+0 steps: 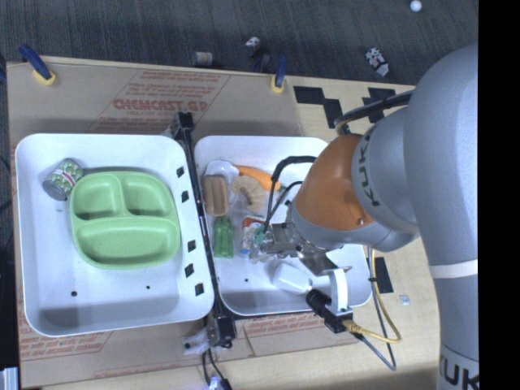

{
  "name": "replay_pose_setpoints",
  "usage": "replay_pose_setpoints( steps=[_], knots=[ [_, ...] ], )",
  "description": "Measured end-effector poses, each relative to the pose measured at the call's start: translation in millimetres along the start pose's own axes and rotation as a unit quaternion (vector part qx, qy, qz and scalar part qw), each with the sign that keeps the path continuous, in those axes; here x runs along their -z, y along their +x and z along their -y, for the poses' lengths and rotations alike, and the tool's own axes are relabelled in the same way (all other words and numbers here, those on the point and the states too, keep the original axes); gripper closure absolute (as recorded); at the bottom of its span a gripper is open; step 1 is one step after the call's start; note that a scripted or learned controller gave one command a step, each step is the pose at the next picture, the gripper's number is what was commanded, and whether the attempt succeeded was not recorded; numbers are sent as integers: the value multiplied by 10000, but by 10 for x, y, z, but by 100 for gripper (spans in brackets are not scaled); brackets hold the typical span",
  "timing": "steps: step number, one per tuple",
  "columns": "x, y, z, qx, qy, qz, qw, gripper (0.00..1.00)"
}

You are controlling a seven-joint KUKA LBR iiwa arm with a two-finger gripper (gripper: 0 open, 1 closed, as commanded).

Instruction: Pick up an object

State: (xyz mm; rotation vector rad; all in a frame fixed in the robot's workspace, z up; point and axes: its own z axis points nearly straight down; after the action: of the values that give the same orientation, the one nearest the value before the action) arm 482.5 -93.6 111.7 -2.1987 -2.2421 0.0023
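Down in the right bin, the claw sits low over a clutter of small objects near the divider; its open-or-closed state cannot be told. Left bin holds a green tray and a can.

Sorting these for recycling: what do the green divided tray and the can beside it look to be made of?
Green divided tray: likely molded plastic, matte with a soft sheen, with rounded compartment walls. Can: probably metal, judging by its shiny grey end, with a printed greenish label.
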Motion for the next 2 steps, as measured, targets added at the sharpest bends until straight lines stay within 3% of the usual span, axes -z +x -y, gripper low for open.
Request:
replay_pose_setpoints(
  steps=[1, 2],
  knots=[
    [1154, -107, 51, -67, -24, 6, 10000, 100],
    [1151, -106, 52, -66, -21, 5, 10000, 0]
  ],
)
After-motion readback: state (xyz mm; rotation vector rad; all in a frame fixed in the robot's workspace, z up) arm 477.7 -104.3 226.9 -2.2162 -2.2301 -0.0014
